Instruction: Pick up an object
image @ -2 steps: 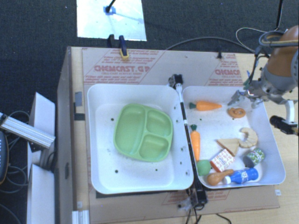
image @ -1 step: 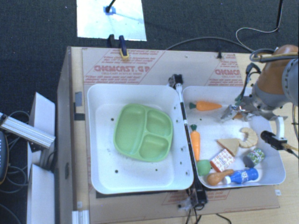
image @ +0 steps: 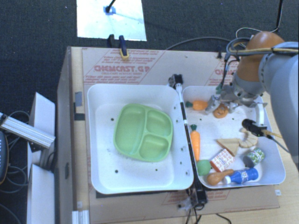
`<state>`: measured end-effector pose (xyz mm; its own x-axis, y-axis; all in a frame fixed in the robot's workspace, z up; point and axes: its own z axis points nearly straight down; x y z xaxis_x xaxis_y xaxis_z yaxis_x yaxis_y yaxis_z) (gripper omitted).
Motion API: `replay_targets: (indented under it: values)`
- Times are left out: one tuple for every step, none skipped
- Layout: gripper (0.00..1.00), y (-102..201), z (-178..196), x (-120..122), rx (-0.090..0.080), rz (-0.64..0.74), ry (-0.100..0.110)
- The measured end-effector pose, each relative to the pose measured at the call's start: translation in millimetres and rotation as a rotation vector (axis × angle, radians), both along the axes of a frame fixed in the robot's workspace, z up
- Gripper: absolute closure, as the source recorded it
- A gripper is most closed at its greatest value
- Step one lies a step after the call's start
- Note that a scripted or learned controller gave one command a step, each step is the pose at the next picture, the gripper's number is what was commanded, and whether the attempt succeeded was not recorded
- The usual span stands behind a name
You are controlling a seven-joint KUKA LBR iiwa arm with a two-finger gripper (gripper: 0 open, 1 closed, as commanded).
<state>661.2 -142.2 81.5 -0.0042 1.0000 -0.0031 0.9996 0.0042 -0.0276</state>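
My gripper [image: 223, 102] hangs low over the far end of the right bin [image: 280, 171]. Directly beneath it lies a brown, round toy food [image: 220, 111], touching or nearly touching the gripper. A small orange carrot piece [image: 200, 105] lies just left of it. Closer to the front lie a long carrot [image: 195, 144], a bread wedge [image: 227, 146], a red-and-white box [image: 222, 160], a green lump [image: 203, 166], a drumstick [image: 218, 177], a blue bottle [image: 243, 175], a small can [image: 253, 157] and a beige piece [image: 247, 139].
The left bin [image: 100, 171] holds a green divided plate [image: 144, 132] near its middle. A ridge [image: 184, 125] where the two bin walls meet separates them. The arm [image: 275, 73] comes in over the right bin's far right corner.
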Motion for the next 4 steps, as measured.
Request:
replay_targets:
  values:
    - [0.00,38.7,-0.1,3.9,0.005,0.001,-0.011]
    - [1.00,38.5,12.0,6.2,0.003,0.003,-0.020]
    - [0.00,38.4,11.8,6.1,0.003,0.004,-0.021]
    - [0.00,30.8,2.7,-45.6,0.003,-0.003,-0.028]
